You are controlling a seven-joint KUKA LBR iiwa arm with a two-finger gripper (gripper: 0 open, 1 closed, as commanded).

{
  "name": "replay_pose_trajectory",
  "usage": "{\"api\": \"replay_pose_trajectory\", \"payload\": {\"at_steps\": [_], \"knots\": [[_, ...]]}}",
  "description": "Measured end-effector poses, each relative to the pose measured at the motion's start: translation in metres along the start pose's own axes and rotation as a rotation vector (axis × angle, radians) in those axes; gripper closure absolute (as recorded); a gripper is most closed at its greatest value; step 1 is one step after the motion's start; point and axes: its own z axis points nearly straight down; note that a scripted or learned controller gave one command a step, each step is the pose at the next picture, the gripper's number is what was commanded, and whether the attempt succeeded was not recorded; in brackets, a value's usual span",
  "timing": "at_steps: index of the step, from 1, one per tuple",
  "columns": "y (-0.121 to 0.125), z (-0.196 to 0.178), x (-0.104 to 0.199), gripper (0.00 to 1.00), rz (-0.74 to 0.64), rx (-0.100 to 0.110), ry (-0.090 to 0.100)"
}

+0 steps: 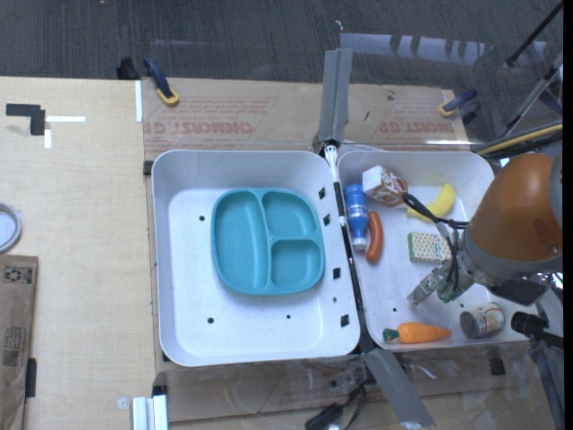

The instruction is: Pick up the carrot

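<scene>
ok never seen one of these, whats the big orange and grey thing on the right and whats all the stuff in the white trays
That is a robot arm, grey with an orange band, seen from a single camera fixed above the bench and looking down at a slant. At its tip is a two-finger gripper, which works as its hand. It hovers low in the right bin with nothing visibly between its fingers.

The left bin holds a teal divided plate. The right bin holds the carrot it is meant to pick up, lying near the front edge just below the gripper, plus a blue bottle, a toy sausage, a banana, a small can, a sponge-like block and a small carton.
</scene>
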Motion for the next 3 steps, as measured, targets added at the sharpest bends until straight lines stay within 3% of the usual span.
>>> {"api": "replay_pose_trajectory", "payload": {"at_steps": [1,2,3], "knots": [[0.000,0.000,0.000,0.00,-0.001,0.000,0.000],[0.024,-0.053,-0.004,0.00,0.162,-0.003,-0.005],[-0.005,0.006,-0.006,0.00,-0.054,-0.002,-0.003]]}}
